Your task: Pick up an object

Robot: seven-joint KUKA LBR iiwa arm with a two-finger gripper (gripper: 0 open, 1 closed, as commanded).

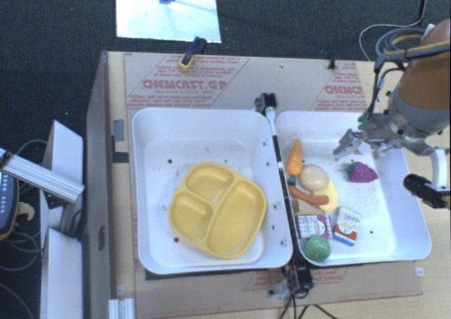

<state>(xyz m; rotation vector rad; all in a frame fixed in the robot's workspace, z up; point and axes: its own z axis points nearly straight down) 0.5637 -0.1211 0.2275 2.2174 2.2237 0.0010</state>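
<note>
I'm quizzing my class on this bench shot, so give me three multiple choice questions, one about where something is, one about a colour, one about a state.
1. Where is the yellow tray?
A. left bin
B. right bin
C. on the floor

2. What colour is the ball at the right bin's near edge?
A. red
B. green
C. blue

3. How does the carrot sit?
A. standing upright on its tip
B. lying in the right bin beside the divider
C. resting on the tray

Answers: 1 A, the tray lies flat in the left bin. 2 B, the ball is plainly green. 3 B, the carrot lies flat near the rim between the bins.
</note>
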